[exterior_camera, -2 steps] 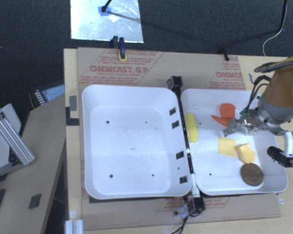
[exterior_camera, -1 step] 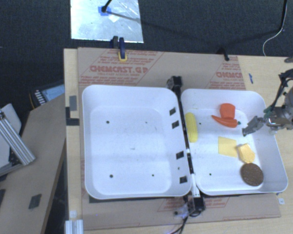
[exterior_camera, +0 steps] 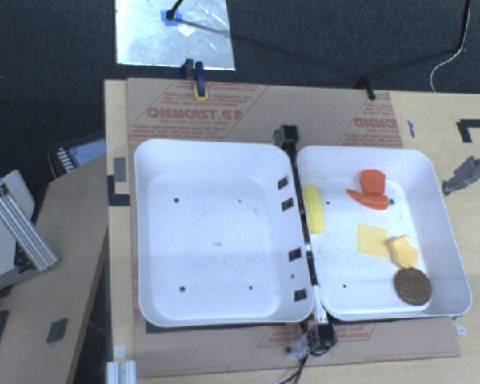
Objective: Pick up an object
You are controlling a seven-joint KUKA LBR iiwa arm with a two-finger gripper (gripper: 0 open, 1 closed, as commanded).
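I see the gripper (exterior_camera: 468,171) at the right edge, outside the right bin (exterior_camera: 440,206) — its state I cannot tell. In that bin: corn cob (exterior_camera: 313,208), orange piece (exterior_camera: 370,189), yellow slice (exterior_camera: 373,240), brown disc (exterior_camera: 414,286).

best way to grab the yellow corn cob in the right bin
Probably across the middle of the corn cob, coming straight down. It lies flat and long, running away from the camera beside the right bin's left wall, so close across its narrow width. The wall side looks tight; the bin-centre side is free.
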